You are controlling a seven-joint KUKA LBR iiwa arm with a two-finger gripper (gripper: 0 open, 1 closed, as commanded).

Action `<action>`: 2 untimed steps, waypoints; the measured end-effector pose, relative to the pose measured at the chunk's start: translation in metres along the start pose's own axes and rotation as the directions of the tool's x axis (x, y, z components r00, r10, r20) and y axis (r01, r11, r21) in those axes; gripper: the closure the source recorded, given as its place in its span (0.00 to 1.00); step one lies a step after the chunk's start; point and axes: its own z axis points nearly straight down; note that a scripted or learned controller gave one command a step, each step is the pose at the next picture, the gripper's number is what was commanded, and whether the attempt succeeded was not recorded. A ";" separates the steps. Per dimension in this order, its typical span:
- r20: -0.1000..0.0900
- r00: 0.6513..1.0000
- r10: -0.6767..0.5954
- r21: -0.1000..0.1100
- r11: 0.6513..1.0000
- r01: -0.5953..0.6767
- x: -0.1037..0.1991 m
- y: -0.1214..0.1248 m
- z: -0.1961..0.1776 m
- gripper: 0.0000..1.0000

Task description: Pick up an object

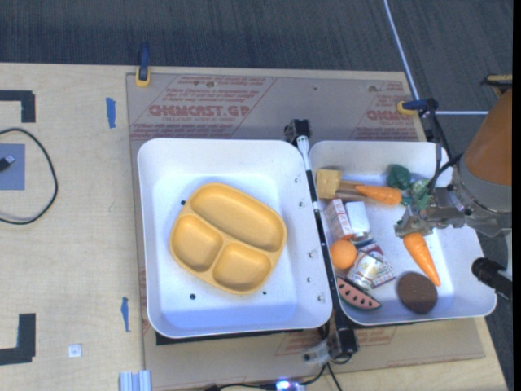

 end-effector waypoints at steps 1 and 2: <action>0.001 1.000 -0.001 -0.005 1.000 0.001 0.000 0.002 -0.010 1.00; 0.002 1.000 -0.003 -0.009 1.000 0.003 0.000 0.003 -0.021 1.00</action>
